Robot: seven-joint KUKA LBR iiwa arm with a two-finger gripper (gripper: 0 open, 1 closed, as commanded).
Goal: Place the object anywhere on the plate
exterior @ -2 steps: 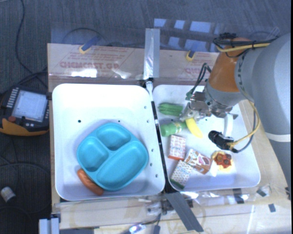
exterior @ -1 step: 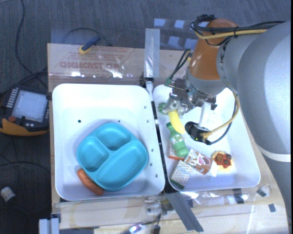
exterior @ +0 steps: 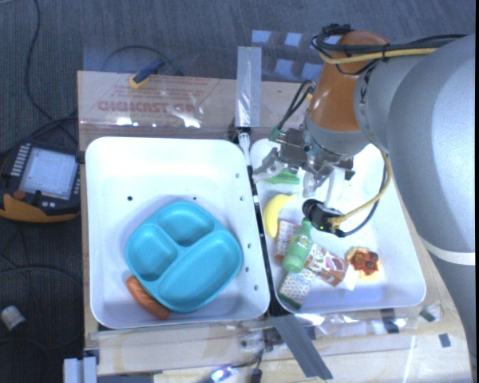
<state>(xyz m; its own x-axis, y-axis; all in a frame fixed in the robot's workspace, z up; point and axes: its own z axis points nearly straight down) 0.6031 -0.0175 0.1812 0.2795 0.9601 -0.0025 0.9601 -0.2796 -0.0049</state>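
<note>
The picking step is judged to be in hand: the gripper (exterior: 303, 183), its grip unreadable here, is lowered by the banana (exterior: 276, 211), and carriage to the blue plate (exterior: 184, 254) is called for.

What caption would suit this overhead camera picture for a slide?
Arm's gripper hovers over the right bin's groceries, banana among them; blue plate waits in the left bin.
</note>
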